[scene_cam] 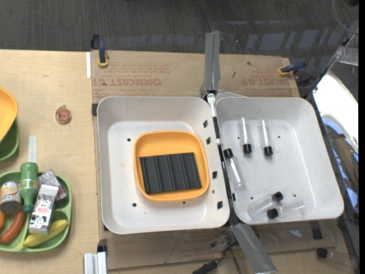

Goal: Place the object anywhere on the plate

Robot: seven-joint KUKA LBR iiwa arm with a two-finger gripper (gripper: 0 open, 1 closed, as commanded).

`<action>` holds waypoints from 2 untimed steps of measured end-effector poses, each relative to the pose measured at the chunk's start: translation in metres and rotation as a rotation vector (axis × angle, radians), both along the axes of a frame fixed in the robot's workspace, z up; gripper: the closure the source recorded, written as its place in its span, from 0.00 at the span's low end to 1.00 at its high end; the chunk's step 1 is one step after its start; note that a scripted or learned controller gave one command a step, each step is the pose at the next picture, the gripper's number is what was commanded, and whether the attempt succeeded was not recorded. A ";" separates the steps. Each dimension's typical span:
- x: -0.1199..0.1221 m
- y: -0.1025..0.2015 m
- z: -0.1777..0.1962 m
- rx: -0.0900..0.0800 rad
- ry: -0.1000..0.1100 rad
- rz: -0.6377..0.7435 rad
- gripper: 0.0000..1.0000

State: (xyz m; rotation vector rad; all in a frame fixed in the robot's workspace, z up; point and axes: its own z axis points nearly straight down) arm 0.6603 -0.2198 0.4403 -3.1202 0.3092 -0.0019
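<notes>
Orange plate [171,145] in the left bin [114,153] carried only a dark ribbed mat [171,172], so the task looked not yet begun. Clear black-capped tubes [246,137] lay scattered in the right bin [319,170]; the gripper's state could not be told.

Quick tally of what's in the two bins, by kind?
Orange plate: 1
Dark ribbed block on that plate: 1
Clear tubes with black caps: 5
Total: 7
</notes>
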 end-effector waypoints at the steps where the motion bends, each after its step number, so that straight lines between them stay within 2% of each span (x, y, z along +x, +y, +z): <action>1: 0.000 0.000 0.000 0.001 -0.001 0.001 1.00; 2: 0.000 0.001 0.000 0.001 -0.002 0.001 1.00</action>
